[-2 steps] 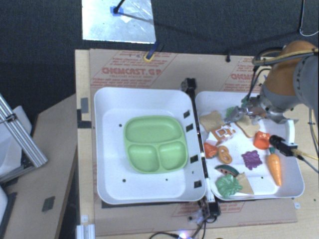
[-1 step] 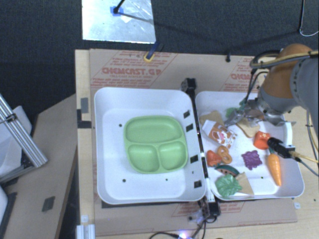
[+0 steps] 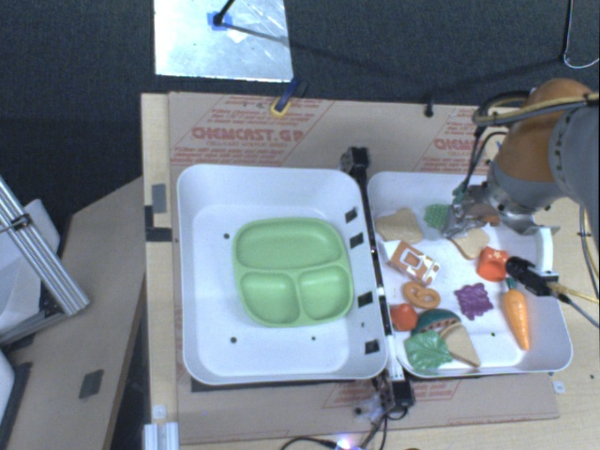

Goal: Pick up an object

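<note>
The gripper (image 3: 466, 217) sits low in the upper part of the right bin (image 3: 412, 193), with the grey and orange wrist crowding over it from the right. From this slant I cannot tell whether it is open or closed, nor whether it has hold of anything.

Just to its left lies a frilly green piece (image 3: 436, 216), partly masked by the gripper. Just below it is a tan flat piece (image 3: 472, 245), whose upper end is hidden under the gripper, so its outline is hard to read.

There are two more tan flat pieces, making three:
- a tan slice (image 3: 398, 224) to the left
- a tan wedge (image 3: 462, 347) at the bin's lower edge, overlapping a green leaf (image 3: 427, 353) and a dark domed piece (image 3: 439, 323)

The rest are one of each:
- an orange-red piece (image 3: 490, 264)
- an orange and white packet (image 3: 413, 262), tilted
- an orange ring (image 3: 422, 295)
- a purple bunch (image 3: 474, 300)
- a red round piece (image 3: 403, 317)
- a carrot (image 3: 517, 319)

The carrot's long axis runs nearly up and down the view, with its thin tip toward the lower edge.

The left bin (image 3: 206, 251) holds one green tray (image 3: 289, 270) with three compartments
</note>
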Robot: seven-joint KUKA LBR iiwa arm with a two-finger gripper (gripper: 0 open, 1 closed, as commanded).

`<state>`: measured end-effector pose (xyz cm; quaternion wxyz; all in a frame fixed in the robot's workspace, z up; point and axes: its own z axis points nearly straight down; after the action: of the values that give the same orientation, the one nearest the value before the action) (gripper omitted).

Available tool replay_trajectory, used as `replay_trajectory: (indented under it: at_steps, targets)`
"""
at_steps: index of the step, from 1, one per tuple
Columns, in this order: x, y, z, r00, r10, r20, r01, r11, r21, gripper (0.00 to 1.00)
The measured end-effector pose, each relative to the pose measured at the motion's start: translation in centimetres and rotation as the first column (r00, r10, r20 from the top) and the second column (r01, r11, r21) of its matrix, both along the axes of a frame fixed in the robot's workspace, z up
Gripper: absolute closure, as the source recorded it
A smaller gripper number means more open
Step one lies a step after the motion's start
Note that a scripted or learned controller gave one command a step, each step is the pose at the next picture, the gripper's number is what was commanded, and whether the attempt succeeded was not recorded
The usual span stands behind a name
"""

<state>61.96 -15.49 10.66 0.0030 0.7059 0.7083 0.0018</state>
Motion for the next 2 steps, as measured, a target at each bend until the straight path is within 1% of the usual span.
replay_trajectory:
  at_steps: [1, 2]
  targets:
    - [-0.3, 0.2, 4.5, 1.0, 0.0, -0.002, 0.0, 1.0, 0.001, 1.0]
    - [-0.6, 1.2, 10.0, 1.0, 0.003, 0.0, -0.003, 1.0, 0.001, 1.0]
